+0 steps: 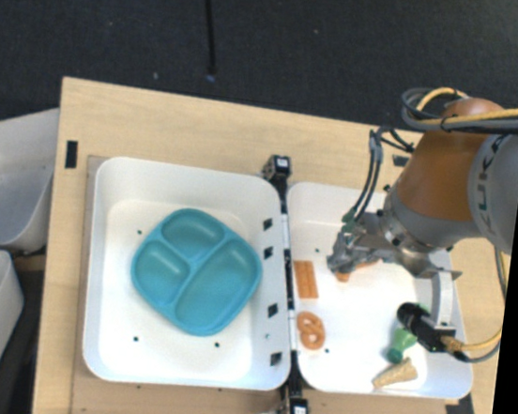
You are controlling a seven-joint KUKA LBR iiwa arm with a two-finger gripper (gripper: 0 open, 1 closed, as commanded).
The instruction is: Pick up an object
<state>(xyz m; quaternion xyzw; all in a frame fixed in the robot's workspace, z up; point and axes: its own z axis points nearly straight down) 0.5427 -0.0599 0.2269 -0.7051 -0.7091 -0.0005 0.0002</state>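
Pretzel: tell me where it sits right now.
The pretzel lies in the right bin, near its left wall, just below the orange rectangular piece.

Evenly and fairly brightly lit from above. Mild glare off the two white bins (105, 228), washing out their rims. Soft, short shadows beneath the gripper (341, 264) and just left of it. Slightly soft and grainy throughout; dark, featureless floor well beyond it.
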